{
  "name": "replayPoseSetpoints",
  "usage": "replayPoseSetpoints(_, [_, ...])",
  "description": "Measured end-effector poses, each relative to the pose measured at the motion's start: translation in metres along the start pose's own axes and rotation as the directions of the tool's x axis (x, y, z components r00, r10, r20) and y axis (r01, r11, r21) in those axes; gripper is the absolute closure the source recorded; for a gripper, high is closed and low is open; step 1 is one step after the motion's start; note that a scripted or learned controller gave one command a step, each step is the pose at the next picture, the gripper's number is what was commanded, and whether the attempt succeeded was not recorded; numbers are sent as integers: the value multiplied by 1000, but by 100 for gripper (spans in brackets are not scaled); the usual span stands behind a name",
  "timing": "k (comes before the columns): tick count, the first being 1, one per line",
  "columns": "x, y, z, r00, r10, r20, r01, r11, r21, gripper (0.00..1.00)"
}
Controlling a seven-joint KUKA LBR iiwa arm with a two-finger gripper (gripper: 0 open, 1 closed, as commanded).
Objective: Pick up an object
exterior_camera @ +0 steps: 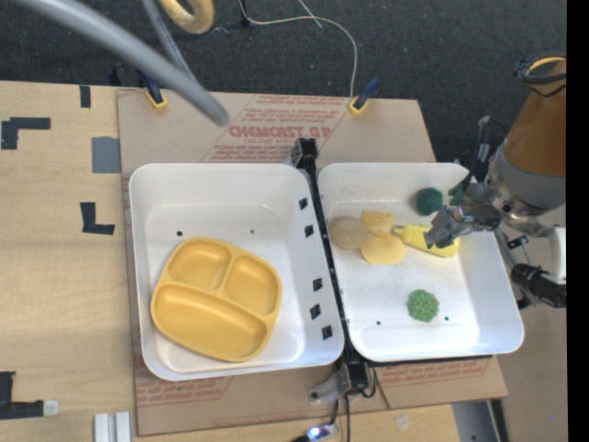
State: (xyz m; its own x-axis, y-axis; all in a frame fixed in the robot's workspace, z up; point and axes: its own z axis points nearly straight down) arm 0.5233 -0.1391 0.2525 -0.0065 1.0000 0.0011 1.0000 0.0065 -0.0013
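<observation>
yellow banana-like piece (425,239) lies flat in the right bin (479,334).

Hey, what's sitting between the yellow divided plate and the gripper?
In the camera view, between the yellow divided plate and the gripper lie the black divider joining the bins, then a tan round piece and pale yellow pieces.

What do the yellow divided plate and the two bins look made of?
Yellow divided plate: likely moulded plastic, smooth, semi-gloss; soft highlights on the compartment ridges. Left bin and right bin: probably thin formed white plastic, matte to slight sheen, with rounded rims and corners. Can't confirm from looks alone.
</observation>
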Motion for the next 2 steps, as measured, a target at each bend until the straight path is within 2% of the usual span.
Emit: replayPoseSetpoints(2, [91,19,3,1000,0,0,0,1000,0,100])
